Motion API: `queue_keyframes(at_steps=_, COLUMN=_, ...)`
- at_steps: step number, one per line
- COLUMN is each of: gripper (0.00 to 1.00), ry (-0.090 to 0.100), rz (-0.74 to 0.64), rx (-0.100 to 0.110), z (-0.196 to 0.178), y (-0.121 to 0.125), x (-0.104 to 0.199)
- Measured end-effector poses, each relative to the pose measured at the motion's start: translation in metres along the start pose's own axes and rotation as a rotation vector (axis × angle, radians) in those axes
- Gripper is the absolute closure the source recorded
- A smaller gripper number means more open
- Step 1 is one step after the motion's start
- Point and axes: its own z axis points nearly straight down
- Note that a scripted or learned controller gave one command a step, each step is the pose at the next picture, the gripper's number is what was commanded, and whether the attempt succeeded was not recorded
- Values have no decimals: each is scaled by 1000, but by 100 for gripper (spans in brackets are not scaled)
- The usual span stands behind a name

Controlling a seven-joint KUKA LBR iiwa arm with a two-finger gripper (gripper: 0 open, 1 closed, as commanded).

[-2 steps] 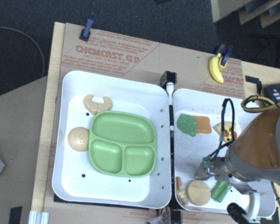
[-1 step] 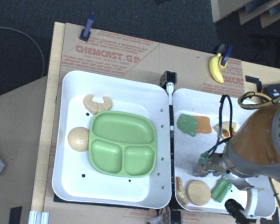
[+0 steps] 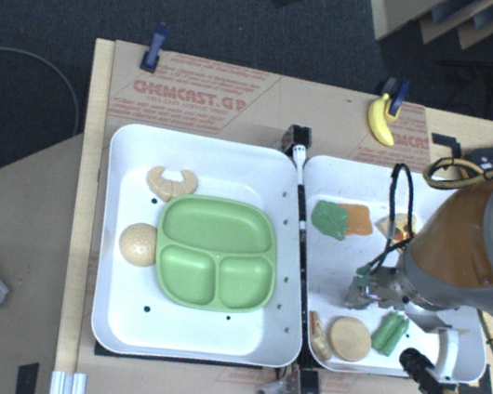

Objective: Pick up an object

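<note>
Dark carpet behind, cardboard-topped bench (image 3: 245, 97) across mid-frame, two white bins side by side on it.

Task thing not specified; nearest candidates sit at lower right of frame, in the right bin (image 3: 345, 176): small green cylinder-like object (image 3: 390, 333) lying tilted, round tan disc (image 3: 349, 338) just left of it, a pinkish piece (image 3: 315, 334) at the bin's lower-left corner. Further up the same bin: green leafy piece (image 3: 328, 219) touching an orange piece (image 3: 357, 219).

Gripper (image 3: 371, 294) low over the right bin, centre-right of frame, just above and left of the green cylinder. Wrist and cabling hide the fingertips; cannot tell whether apart or together, nothing seen between them. Judged: a descent or approach toward the lower cluster, no grasp confirmed.

Arm (image 3: 469, 245) enters from frame right, orange band over the upper right part of the bin, likely covering some contents.

Left bin (image 3: 120, 216): green divided tray (image 3: 216, 252) in the middle, croissant-shaped piece (image 3: 171, 183) at its upper left, round beige ball (image 3: 138, 243) touching its left edge. Well apart from the gripper.

Outside the bins: yellow banana (image 3: 381, 121) on the cardboard at upper right, beside a blue clamp (image 3: 398, 94); second blue clamp (image 3: 154, 45) at upper left, presumably pinning the board down.

Risk: cylinder and disc lie close, so a pinch may nudge both.
</note>
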Motion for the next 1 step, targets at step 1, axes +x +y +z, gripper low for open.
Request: queue_keyframes(at_steps=1, gripper=100, ry=3, rz=2, rx=6, z=11, y=-9, x=-15)
